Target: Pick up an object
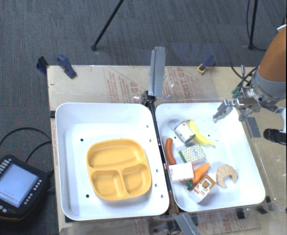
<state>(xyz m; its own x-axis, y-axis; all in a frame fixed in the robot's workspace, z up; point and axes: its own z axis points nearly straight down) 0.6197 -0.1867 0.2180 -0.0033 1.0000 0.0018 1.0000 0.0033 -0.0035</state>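
Hand (pixel 231 110) held above the right bin's (pixel 254 177) far corner, nothing gripped.

Toy foods, among them a banana (pixel 200 134), carrot (pixel 201 172) and croissant (pixel 226 174), are clustered within reach for picking; whether the fingers are parted cannot be told.

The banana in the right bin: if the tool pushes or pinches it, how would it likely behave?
The banana looks like a smooth, curved toy, so it is probably light and stiff, and may slip from a pinch. Its curve suggests it would pivot rather than slide straight. It lies against the small can, so a push would likely move both.
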